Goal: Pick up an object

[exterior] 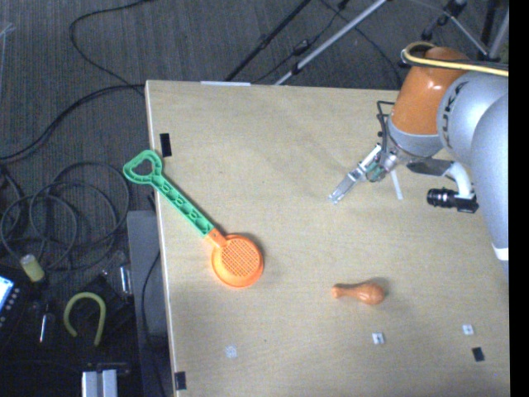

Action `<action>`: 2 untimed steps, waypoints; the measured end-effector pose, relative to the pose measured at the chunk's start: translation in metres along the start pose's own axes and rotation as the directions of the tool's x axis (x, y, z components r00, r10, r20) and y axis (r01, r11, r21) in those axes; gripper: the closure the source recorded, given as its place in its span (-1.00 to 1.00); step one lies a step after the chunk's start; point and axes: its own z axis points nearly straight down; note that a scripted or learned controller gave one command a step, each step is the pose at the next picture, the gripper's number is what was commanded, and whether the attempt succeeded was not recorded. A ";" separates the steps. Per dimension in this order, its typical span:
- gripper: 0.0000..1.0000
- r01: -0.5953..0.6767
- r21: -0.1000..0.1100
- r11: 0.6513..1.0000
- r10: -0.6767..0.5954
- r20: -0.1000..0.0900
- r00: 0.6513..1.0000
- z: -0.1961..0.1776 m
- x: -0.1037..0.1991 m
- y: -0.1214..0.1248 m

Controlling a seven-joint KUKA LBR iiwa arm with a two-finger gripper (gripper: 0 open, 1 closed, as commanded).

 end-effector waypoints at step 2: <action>-1.00 0.297 0.000 0.955 -0.297 0.001 0.955 0.000 -0.032 -0.023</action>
